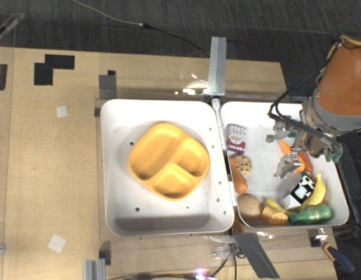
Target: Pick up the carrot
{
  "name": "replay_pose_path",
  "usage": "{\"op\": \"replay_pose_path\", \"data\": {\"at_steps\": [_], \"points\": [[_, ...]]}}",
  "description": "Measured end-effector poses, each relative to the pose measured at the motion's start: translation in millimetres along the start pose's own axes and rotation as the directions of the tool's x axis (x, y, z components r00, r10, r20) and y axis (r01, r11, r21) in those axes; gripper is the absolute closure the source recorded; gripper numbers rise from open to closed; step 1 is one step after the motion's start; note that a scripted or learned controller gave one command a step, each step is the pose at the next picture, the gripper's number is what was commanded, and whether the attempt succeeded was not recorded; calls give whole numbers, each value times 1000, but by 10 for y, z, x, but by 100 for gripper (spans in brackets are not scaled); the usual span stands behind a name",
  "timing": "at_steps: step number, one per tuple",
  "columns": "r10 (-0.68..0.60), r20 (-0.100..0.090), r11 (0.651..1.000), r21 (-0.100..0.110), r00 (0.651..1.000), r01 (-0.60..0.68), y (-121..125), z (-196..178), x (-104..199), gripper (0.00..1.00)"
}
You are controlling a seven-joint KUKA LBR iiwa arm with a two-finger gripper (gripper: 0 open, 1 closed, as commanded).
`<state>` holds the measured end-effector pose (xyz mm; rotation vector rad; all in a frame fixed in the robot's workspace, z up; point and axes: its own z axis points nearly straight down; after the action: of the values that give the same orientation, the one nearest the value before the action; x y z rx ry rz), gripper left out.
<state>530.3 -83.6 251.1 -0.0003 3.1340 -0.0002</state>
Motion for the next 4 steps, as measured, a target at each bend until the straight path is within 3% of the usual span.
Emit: {"op": "replay_pose_path", "data": {"at_steps": [1,2,3,4], "points": [[96,-4,995,0,995,-96,-299,598,-405,0],[132,10,991,2,991,-132,-754,1614,-678,0],[126,15,992,1,992,-126,-729,1484,-703,100],[317,-2,948,0,948,-317,-535,1542,-218,100]]}}
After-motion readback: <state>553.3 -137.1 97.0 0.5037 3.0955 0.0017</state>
